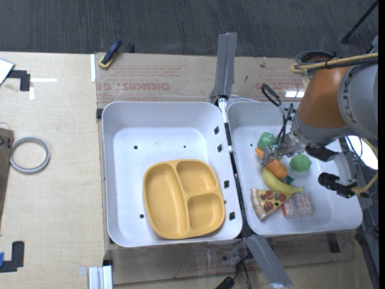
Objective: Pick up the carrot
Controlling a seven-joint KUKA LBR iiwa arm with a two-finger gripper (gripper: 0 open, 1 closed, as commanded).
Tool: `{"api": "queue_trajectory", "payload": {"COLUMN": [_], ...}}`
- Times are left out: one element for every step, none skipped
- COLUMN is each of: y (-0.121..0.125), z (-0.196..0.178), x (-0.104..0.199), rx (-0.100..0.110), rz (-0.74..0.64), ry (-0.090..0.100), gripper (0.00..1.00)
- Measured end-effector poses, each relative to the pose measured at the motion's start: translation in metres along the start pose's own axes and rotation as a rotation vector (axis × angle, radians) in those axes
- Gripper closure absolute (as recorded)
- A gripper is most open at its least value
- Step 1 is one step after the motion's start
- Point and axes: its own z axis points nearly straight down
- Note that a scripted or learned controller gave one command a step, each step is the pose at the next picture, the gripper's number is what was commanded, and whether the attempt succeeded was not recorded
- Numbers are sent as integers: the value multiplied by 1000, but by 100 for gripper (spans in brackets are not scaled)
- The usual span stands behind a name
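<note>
We see the carrot (276, 168) lying in the right bin (343, 221), hemmed in closely: the banana (280, 184) touches it from below, a green ball (300, 162) sits just beside it and another green piece (266, 140) just above. The tool (278, 152) hangs right over the carrot's upper end; we cannot tell how it is set or whether it grips anything. In such a crowd, we judge, it could catch the banana or knock a ball, and the tapered carrot could slip away.

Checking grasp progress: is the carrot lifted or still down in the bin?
Down in the right white bin. The orange carrot lies on its floor beside the yellow banana, with the pincer right above it.
</note>
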Motion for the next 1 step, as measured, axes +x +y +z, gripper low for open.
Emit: {"api": "queue_trajectory", "payload": {"y": [58], "z": [-94], "x": [-2], "rx": [-4], "rz": [-203], "ry": [-3], "gripper": [100]}}
